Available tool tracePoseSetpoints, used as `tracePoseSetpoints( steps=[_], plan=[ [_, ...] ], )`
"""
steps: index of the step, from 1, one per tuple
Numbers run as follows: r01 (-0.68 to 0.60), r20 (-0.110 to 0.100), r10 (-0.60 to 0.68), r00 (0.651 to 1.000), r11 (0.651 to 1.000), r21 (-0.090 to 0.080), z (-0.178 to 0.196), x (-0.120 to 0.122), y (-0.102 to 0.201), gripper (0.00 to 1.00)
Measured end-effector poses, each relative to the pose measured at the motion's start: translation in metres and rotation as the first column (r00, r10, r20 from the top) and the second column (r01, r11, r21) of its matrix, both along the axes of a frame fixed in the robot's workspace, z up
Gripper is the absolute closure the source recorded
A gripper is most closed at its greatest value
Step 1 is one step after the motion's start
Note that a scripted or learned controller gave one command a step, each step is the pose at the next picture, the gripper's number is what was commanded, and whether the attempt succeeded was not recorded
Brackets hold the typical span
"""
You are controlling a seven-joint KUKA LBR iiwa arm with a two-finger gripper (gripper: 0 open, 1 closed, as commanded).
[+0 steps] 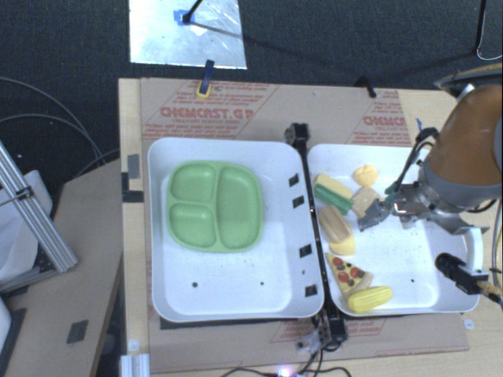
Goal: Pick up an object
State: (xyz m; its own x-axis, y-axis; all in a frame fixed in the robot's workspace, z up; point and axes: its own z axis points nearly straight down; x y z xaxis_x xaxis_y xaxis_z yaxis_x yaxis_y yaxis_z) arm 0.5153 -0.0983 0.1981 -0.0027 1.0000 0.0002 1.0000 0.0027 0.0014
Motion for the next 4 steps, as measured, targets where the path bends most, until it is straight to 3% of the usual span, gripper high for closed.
tracePoseSetpoints(
  steps=[1, 2, 3, 4],
  plan=[
    [0.012, -0.007, -0.012, 1.0, 1.0, -0.004, -0.103, -0.02, -0.113, 0.0],
    [0.001, 0.003, -0.001, 1.0, 1.0, -0.001, -0.087, -0.015, -0.106, 1.0],
    [-0.005, 0.005, 0.005, 1.0, 1.0, -0.001, -0.114, 0.054, -0.094, 1.0],
    [-0.014, 0.012, 0.014, 1.0, 1.0, 0.003, -0.007, 0.07, 0.028, 1.0]
  ],
)
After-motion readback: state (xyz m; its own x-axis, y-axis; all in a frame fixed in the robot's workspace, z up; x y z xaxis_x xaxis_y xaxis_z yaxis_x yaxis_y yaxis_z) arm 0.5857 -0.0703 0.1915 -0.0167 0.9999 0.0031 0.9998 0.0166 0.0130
